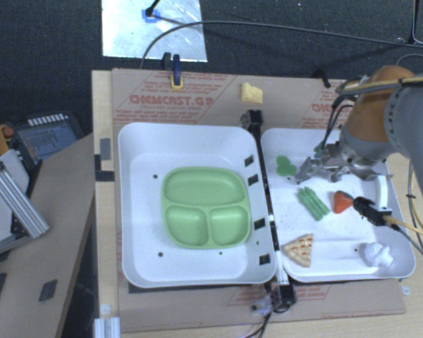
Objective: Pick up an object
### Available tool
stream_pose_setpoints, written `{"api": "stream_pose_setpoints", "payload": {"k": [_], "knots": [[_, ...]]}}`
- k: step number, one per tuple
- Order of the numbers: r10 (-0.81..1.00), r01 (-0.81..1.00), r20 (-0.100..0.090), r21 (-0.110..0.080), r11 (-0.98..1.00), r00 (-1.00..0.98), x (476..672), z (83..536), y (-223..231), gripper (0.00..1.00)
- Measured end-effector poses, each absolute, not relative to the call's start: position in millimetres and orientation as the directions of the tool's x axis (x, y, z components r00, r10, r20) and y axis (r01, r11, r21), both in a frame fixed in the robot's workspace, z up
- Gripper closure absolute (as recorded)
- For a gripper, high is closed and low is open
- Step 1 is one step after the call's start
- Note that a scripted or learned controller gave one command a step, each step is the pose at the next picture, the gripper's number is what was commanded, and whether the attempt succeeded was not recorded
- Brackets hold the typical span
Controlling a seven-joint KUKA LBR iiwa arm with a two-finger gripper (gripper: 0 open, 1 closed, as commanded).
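A pale green divided plate (203, 208) is sitting in the left white bin (137, 189). In the right white bin (402, 259), dark green beans (313, 203), an orange-red strawberry (342, 201) and a tan pizza slice (299, 249) are showing.

Bench (77, 189) topped with a printed cardboard sheet (197, 97), two white bins side by side on it, left bin (137, 146) and right bin (402, 259), yellow block (252, 92) near the sheet's far edge, yellow-and-blue clamp (175, 71) at that edge

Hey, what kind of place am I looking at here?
Probably a robotics lab test bench: a robot arm reaches over two white bins, one with a green divided tray, the other with toy food like a pizza slice.
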State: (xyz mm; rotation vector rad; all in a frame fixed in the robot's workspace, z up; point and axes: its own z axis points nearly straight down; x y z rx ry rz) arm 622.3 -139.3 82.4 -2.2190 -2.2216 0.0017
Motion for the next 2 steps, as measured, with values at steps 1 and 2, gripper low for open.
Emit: {"api": "stream_pose_setpoints", "payload": {"k": [1, 2], "knots": [[1.0, 1.0, -0.001, 0.004, 0.001, -0.001, 624.3, 96, -140, 1.0], [1.0, 1.0, -0.001, 0.005, 0.0, 0.0, 616.8, 145, -138, 1.0]]}}
